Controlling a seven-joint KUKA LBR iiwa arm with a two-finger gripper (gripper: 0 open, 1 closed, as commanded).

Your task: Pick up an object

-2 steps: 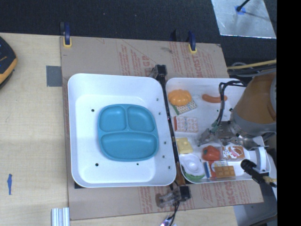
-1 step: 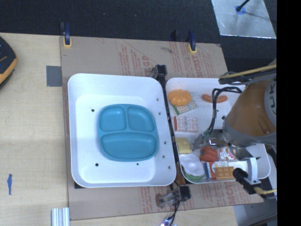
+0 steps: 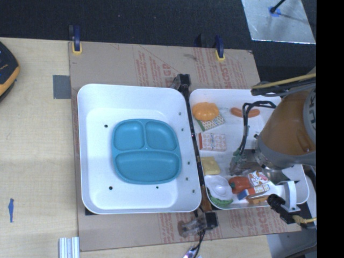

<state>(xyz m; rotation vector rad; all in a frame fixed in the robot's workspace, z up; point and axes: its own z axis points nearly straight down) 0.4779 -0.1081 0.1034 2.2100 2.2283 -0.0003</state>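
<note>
The end effector (image 3: 248, 171), its finger state impossible to tell, is hovering over the small red-and-white printed carton (image 3: 253, 185) lying at five o'clock in the right white bin (image 3: 226, 97).

A light wooden surface (image 3: 32, 144) carries a sheet of brown cardboard (image 3: 134, 63), held at its far edge by two blue-and-yellow clamps (image 3: 76, 39), with a grey tape patch (image 3: 61, 86) just left of the sheet. A yellow and dark device (image 3: 6, 69) lies at the surface's left edge, and a small blue mark (image 3: 11, 209) sits near the front left. Beyond the surface is dark carpet (image 3: 134, 9) with a pale square patch (image 3: 277, 12).
</note>
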